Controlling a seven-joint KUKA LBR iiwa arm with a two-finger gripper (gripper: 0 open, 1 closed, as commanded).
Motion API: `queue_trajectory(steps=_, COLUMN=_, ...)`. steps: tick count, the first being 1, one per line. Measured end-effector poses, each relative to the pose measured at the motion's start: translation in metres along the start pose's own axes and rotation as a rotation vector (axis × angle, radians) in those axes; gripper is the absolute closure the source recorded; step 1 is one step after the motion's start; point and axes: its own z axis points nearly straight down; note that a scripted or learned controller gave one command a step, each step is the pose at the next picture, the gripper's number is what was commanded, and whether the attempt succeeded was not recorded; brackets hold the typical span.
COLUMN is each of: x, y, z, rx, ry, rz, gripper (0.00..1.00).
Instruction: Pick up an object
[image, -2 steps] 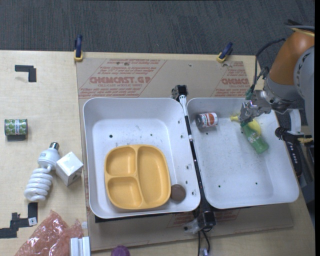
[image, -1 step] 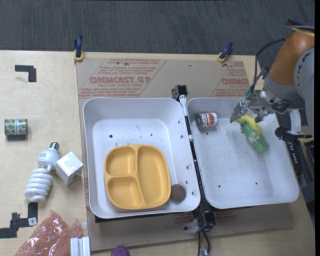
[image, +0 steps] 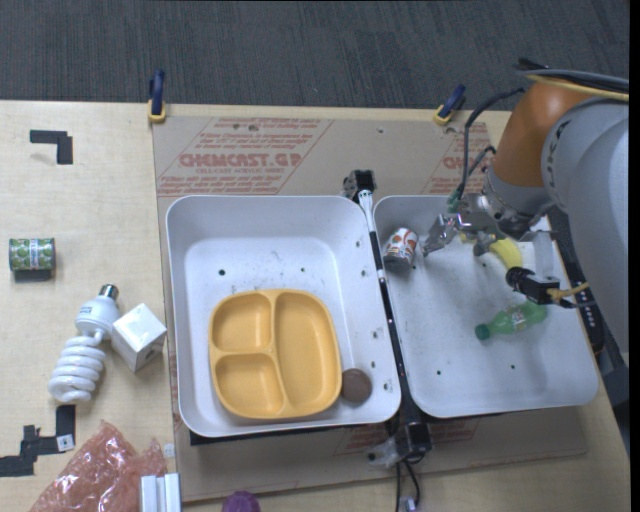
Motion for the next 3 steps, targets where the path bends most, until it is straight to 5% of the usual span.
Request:
queue_trajectory(steps=1, x=0.001, y=-0.087, z=0.001, rx=0.0, ry=0.0, rz=0.004, gripper=0.0)
queue_trajectory(steps=2, x=0.0, y=-0.086, z=-0.009, rx=-0.002, ry=-0.001, rz=0.006, gripper=1.0)
queue_trajectory(steps=3, x=-0.077, y=-0.056, z=0.0, rx=-0.002, ry=-0.001, rz=0.002, gripper=1.0)
